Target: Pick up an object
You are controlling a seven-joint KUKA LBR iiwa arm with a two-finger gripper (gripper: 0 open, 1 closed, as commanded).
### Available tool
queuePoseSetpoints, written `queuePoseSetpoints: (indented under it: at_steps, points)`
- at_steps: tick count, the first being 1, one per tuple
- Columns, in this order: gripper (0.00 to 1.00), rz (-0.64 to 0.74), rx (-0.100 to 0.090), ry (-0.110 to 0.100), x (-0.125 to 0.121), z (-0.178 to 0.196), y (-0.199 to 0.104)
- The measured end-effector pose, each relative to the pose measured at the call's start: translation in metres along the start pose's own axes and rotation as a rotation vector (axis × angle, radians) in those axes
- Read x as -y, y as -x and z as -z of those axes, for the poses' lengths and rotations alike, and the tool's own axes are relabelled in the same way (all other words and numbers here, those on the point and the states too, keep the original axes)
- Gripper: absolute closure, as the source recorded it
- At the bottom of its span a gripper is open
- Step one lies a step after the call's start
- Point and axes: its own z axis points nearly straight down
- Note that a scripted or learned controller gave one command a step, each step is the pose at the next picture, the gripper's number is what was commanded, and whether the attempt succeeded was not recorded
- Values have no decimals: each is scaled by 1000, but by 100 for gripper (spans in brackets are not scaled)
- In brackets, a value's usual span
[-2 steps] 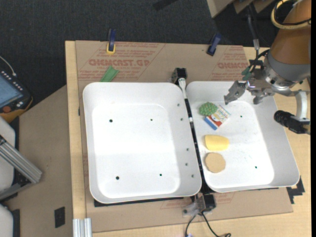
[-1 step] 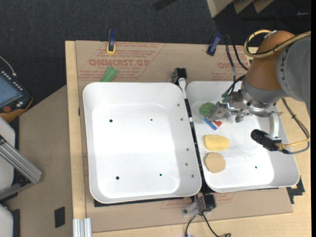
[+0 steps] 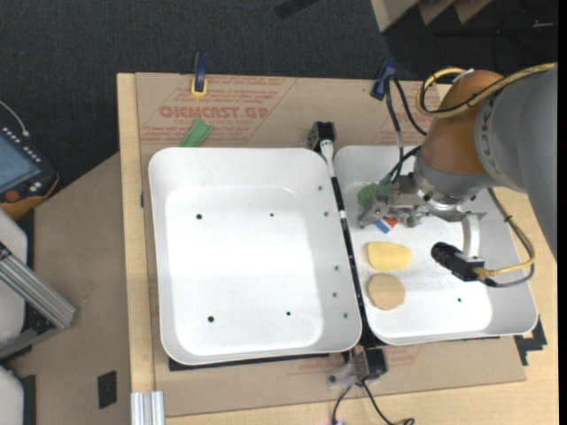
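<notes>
Gripper (image 3: 383,211) is seen low over the right bin (image 3: 505,312), at its left part near the divider. Finger state cannot be told; the metal of the tool blurs together there. A small blue object (image 3: 384,226) with a touch of red is noted just below the tool, touching or nearly touching it; its long axis runs at a slant, upper left to lower right. Whether it sits between the tips cannot be told. A green object (image 3: 372,193) is seen just above and left of the tool, partly hidden, so its direction is not readable. Below the tool, apart from it, a pale yellow lump (image 3: 390,256) lies with its long axis roughly across the bin, left to right. Just beneath that, a round tan piece (image 3: 385,291) is recorded; no long axis is evident. A black cylindrical part (image 3: 454,262) hangs to the right of the yellow lump, slanting down to the right. The left bin (image 3: 177,184) lies beyond the divider, well left of the tool.
</notes>
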Motion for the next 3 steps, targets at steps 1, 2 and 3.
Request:
queuePoseSetpoints:
  at_steps: [1, 2, 3]
  points:
    - [0, -4, 3, 13, 58, 122, -1]
    - [0, 8, -4, 0, 115, 132, -98]
    - [100, -1, 1, 5, 112, 142, -92]
